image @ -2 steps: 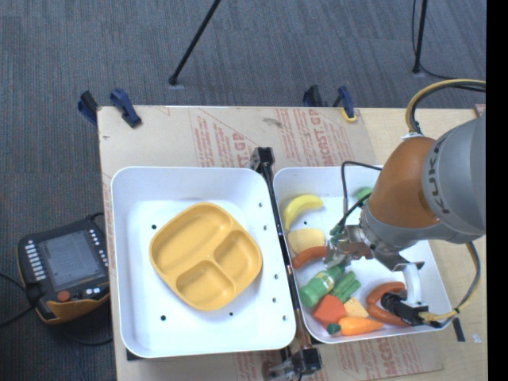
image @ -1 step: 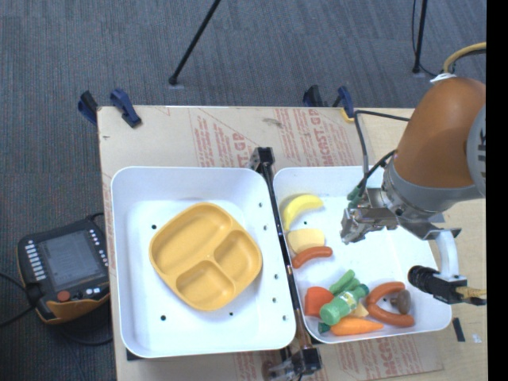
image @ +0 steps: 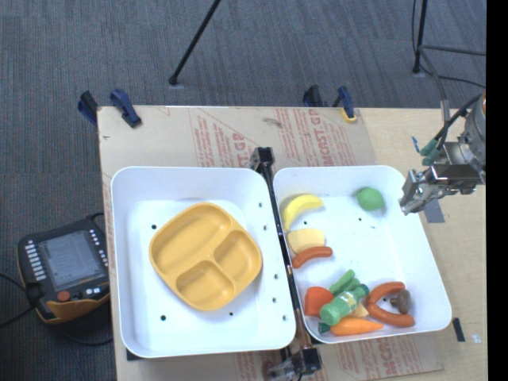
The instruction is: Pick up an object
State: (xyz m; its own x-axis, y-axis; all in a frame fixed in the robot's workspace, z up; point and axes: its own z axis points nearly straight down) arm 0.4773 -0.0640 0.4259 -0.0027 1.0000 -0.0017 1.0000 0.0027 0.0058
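Gripper (image: 414,199) is hanging over the right bin's (image: 421,248) far-right rim, finger state can't tell. Green ball (image: 370,198) is sitting just left of the fingers, nearest target; other toys lie further down-left.

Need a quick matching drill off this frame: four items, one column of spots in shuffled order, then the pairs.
Items:
1. yellow divided plate
2. green ball
3. banana
4. gripper

Places:
A. right bin, far corner nearest the arm
B. above the right bin's right rim
C. left bin, middle
D. right bin, far side next to the divider

Pairs: 1-C, 2-A, 3-D, 4-B
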